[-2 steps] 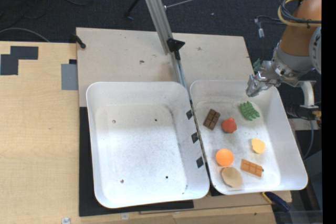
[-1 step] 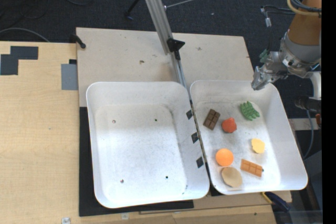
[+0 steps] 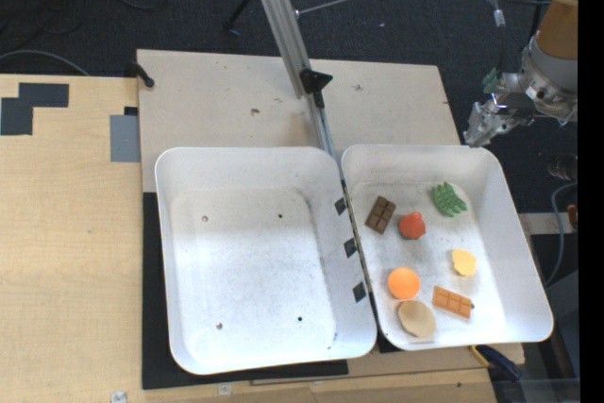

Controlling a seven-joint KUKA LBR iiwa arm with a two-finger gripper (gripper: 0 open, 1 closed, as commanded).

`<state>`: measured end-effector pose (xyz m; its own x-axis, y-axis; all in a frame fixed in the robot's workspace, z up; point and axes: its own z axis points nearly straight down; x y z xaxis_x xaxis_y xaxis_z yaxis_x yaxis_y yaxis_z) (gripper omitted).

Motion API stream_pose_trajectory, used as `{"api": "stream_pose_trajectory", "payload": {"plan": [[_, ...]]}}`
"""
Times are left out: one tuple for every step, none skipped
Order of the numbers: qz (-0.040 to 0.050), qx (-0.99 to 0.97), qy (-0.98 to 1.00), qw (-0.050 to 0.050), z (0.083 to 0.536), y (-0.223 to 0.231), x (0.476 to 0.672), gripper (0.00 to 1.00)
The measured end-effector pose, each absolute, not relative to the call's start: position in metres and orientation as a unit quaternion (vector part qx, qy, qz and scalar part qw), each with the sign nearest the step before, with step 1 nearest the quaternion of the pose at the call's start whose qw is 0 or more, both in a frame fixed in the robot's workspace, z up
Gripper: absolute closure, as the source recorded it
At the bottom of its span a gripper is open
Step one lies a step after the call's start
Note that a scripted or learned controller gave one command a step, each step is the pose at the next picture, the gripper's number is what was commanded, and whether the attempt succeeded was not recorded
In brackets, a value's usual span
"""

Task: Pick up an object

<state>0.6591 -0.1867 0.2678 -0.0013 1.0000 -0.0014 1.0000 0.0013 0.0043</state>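
Hovering above the right bin's (image 3: 517,231) far corner, my gripper (image 3: 483,125) carries nothing visible; its opening I cannot judge; green toy (image 3: 449,199) lies nearest below.

Tool (image 3: 481,129) beyond right bin (image 3: 510,203), 7 small objects inside, left bin (image 3: 179,203) alongside.

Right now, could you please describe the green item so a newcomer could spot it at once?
Look in the right bin, toward its far right corner. The green item lies there, beyond the red piece; it alone is green and ridged.
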Motion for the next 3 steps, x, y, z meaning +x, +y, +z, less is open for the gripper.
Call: {"api": "stream_pose_trajectory", "payload": {"plan": [[-0.0003, 0.706, 0.708, -0.002, 0.266, -0.144, 0.645, 1.00], [-0.0010, 0.706, 0.708, -0.003, 0.251, -0.098, 0.633, 1.00], [-0.0006, 0.705, 0.709, -0.003, 0.240, -0.039, 0.629, 1.00]]}}
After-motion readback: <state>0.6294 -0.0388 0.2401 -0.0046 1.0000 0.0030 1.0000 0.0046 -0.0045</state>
